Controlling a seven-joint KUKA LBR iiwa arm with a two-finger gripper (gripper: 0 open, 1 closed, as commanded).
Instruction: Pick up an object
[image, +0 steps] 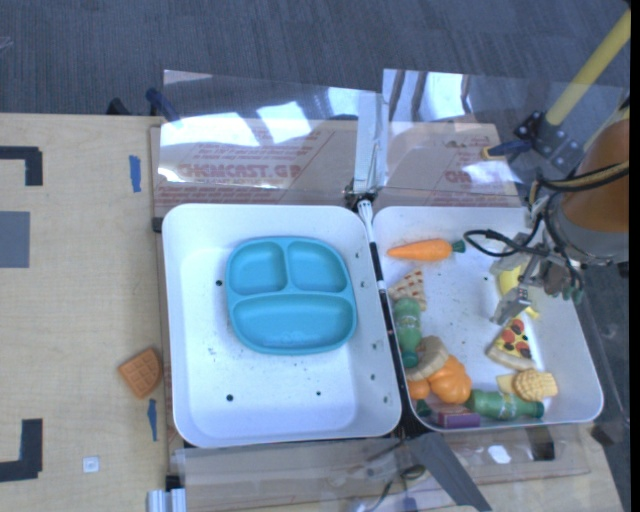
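Observation:
My gripper hangs low over the right side of the right bin, under the grey wrist with its orange band. It sits just above a pizza-slice toy and partly covers a yellow toy. A carrot lies at the bin's back left. Along the left and front walls lie a waffle piece, a green toy, an orange fruit, a green cucumber and a yellow cracker. Nothing shows between the gripper and these toys.
A blue divided plate lies in the left bin. A small brown waffle rests on the bench left of the bins. Clear plastic sheets stand behind both bins. Black cables trail from the wrist over the right bin's back.

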